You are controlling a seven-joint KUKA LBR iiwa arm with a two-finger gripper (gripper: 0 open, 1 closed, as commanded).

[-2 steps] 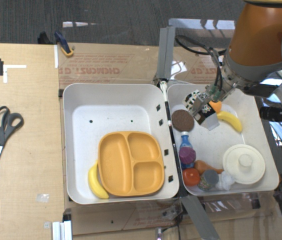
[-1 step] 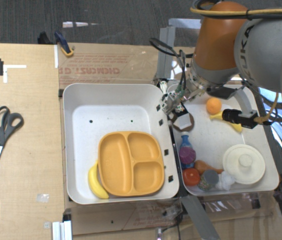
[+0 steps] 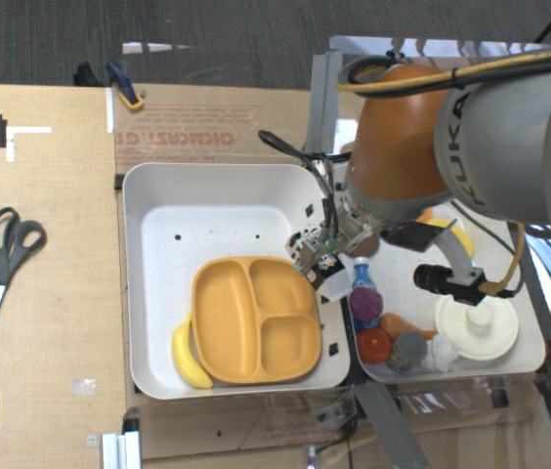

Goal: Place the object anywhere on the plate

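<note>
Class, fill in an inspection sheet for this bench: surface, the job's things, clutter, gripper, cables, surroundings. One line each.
Surface: two white bins, left bin and right bin, on a wooden bench.
Job's things: orange divided plate in the left bin; banana tucked beside and partly under it.
Clutter: small toys and a white object in the right bin.
Gripper: gripper at the plate's upper right corner; fingers unclear.
Cables: black cable near the wrist.
Surroundings: scissors on the bench.
</note>
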